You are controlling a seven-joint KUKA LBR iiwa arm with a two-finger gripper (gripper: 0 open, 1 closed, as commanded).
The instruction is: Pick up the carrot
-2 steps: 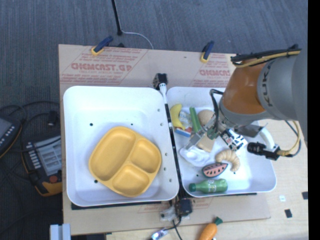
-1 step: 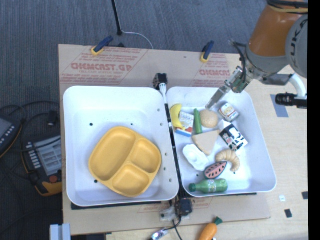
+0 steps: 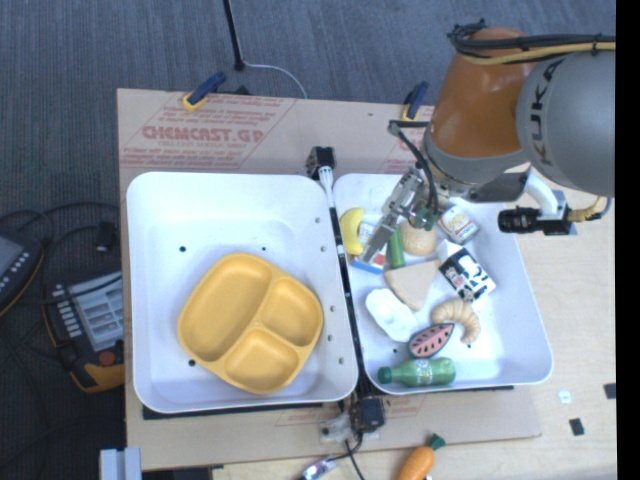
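Carrot (image 3: 417, 462) is lying at lower frame edge, well below-right of gripper (image 3: 385, 236); finger state cannot be told.

this is a robotics lab or test cell, not a home or a shop. a large grey industrial arm with an orange band (image 3: 500, 88) reaches over a plain brown board worktop (image 3: 200, 138) that is held down by blue and yellow clamps (image 3: 203, 90). two shallow white plastic bins (image 3: 150, 268) sit side by side on it, one holding a yellow divided plastic tray (image 3: 250, 320), the other a jumble of toy food pieces (image 3: 430, 308). dark grey carpet (image 3: 100, 28) covers the floor around the worktop. black cables (image 3: 60, 223) and boxed electronic gear (image 3: 85, 313) lie on the carpet at the left, and a thin black pole (image 3: 229, 18) stands behind the board.
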